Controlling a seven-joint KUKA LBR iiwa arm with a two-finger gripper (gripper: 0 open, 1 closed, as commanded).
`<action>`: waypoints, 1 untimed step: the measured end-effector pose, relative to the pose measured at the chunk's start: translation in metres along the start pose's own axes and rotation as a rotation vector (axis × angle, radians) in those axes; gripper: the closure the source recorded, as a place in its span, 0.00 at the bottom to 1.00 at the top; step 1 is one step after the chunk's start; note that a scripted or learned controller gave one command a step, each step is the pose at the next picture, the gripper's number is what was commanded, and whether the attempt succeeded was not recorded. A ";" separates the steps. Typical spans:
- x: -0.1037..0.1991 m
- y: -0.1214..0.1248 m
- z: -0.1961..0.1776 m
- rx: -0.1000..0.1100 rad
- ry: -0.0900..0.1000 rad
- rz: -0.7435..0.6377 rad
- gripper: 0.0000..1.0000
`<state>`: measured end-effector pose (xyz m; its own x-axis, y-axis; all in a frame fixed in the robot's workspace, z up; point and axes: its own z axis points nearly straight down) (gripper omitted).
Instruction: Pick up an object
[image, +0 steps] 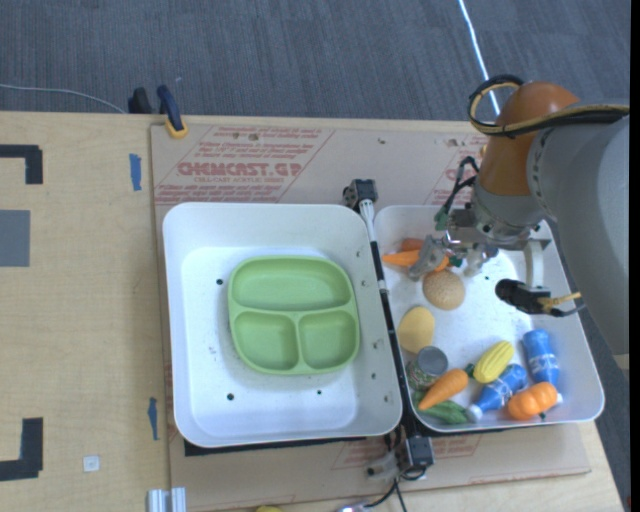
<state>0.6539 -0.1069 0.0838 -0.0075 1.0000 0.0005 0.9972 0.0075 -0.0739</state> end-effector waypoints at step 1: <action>-0.001 -0.002 -0.009 0.006 -0.004 -0.002 1.00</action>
<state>0.6527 -0.1080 0.0930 -0.0103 0.9999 -0.0034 0.9967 0.0100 -0.0800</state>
